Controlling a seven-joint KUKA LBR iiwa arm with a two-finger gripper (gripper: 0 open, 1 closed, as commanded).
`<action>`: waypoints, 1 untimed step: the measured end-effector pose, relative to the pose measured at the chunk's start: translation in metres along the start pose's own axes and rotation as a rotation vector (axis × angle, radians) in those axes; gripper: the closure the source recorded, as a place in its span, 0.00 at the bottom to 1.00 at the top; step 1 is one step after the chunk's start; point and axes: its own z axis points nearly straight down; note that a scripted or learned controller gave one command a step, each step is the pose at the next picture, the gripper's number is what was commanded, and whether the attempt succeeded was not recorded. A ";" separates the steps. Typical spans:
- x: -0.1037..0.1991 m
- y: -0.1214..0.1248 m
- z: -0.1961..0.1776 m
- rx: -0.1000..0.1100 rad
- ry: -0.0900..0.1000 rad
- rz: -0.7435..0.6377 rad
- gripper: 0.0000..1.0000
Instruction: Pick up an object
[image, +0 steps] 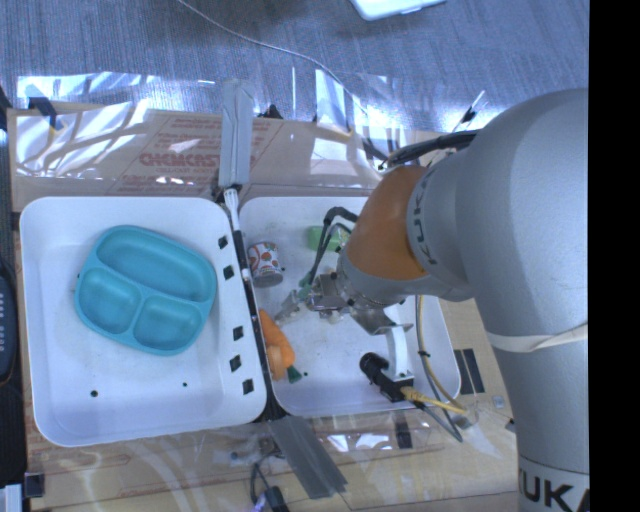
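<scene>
Fingers (298, 303) just above carrot (277, 347)

Arm (520, 250): "KU" on base, partial "KU" near wrist. Cardboard (175, 150) print unreadable.

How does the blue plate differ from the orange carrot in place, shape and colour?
The blue plate lies in the left bin; the orange carrot lies in the right bin, against its left wall. The plate is broad, flat and split into compartments; the carrot is small and narrow with a green end. The plate is turquoise, the carrot orange. Both lie apart from the hand.
</scene>
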 end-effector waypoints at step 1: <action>-0.014 0.060 0.001 0.003 0.004 0.001 0.00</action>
